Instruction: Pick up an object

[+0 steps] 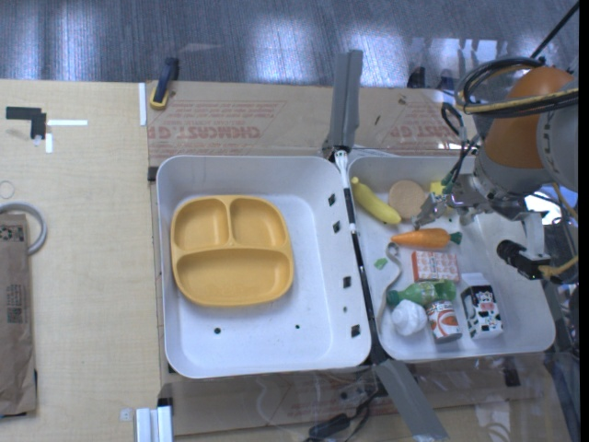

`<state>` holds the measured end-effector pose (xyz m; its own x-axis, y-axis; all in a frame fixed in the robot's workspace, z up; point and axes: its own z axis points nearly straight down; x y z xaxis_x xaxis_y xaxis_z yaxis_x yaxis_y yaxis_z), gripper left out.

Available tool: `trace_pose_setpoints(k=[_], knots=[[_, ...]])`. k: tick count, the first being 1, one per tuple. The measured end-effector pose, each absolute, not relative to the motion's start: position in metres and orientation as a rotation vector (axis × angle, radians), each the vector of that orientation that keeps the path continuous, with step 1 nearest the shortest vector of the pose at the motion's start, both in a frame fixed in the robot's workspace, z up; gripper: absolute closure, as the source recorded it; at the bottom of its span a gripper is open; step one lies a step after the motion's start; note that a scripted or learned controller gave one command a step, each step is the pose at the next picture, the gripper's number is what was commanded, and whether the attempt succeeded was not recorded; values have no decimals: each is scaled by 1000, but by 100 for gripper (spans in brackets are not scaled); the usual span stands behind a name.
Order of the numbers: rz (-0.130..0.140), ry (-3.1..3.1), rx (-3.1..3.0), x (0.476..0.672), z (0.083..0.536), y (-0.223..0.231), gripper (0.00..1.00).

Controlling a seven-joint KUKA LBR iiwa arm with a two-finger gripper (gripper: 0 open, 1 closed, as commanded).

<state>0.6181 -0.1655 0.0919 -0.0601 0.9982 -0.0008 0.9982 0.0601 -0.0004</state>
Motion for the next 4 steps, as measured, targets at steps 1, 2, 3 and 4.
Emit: trace_pose_setpoints(k=[1,2,3,4], knots=[[3,2214,2237,658,93,-207,0],[0,2207,2229,658,104,-211,100],[-1,2103,2332,654,93,-189,100],[1,2137,2300,638,218,-136,100]])
